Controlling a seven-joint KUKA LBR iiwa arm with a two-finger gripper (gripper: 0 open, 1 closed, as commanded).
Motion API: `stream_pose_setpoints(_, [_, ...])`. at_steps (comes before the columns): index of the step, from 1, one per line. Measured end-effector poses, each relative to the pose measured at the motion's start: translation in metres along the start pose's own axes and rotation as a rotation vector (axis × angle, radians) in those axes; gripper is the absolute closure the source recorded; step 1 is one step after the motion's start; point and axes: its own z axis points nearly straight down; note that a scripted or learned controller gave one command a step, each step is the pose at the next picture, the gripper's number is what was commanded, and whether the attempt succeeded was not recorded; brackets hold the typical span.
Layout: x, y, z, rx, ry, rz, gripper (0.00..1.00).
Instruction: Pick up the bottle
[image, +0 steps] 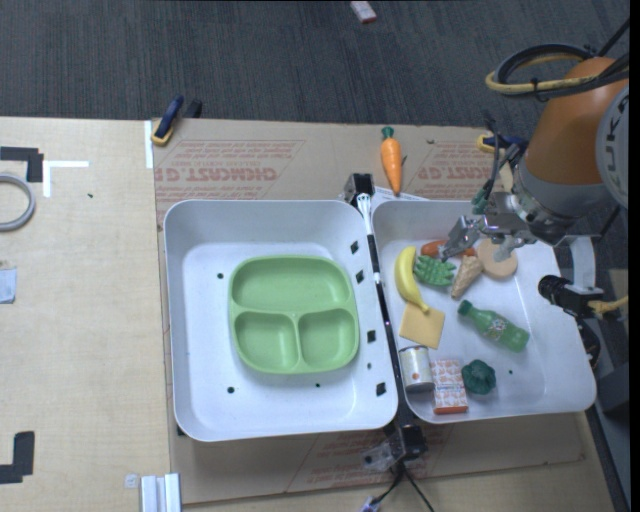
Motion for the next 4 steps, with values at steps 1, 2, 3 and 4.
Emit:
stream_pose_setpoints(1, [0.0,0.0,-0.009,0.0,-0.001,0.0,1.0])
stream_pose_setpoints(2, [0.063,-0.073,0.009,0.0,0.0,-0.22,1.0])
stream_pose_setpoints(3, [0.136,-0.108,-0.077,0.0,0.0,-0.177,1.0])
stream_pose_setpoints(4, [0.226,-0.117,-0.074,0.0,-0.001,-0.161,1.0])
